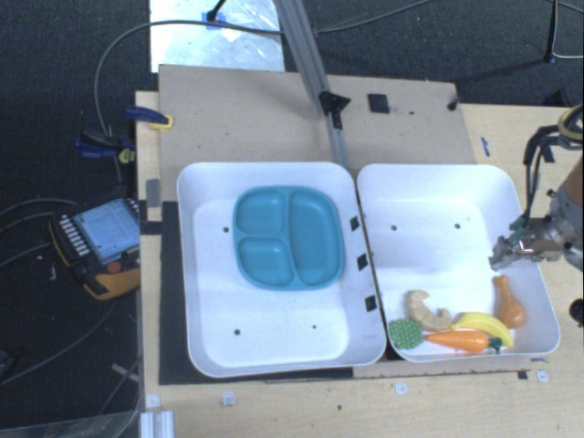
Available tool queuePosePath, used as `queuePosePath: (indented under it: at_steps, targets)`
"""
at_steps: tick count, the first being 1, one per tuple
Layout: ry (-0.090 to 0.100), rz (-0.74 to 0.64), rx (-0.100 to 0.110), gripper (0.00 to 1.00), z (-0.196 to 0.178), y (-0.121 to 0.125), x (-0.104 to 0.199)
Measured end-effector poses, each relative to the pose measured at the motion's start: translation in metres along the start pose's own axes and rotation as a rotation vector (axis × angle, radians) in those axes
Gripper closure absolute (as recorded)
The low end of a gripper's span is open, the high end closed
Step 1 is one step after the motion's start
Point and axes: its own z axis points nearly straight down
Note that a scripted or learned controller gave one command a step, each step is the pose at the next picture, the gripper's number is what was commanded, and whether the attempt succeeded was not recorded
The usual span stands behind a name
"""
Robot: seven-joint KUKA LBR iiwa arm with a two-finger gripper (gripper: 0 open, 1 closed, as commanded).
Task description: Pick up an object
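Carrot [459,340] lies low in the right bin [429,190]; tool [507,253] above, its spread unreadable.

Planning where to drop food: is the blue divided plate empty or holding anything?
Empty: the blue plate in the left bin shows three bare compartments.

Right bin [429,199]: rear and middle floor left open for passage. Front edge obstructed by clustered toy food [456,322]. Left bin [205,336]: centre taken by blue divided plate [288,236]; front floor left open.
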Motion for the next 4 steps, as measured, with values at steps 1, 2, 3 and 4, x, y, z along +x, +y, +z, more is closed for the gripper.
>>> queuePosePath:
  at_steps: [1, 2, 3, 4]
  targets:
    - [0.000, -0.001, -0.001, 1.00, -0.063, -0.001, 0.005]
    - [0.002, -0.001, 0.005, 1.00, -0.066, 0.000, 0.004]
    - [0.004, -0.005, 0.006, 1.00, -0.050, 0.007, 0.063]
    - [0.005, -0.006, 0.005, 1.00, -0.051, 0.016, 0.119]
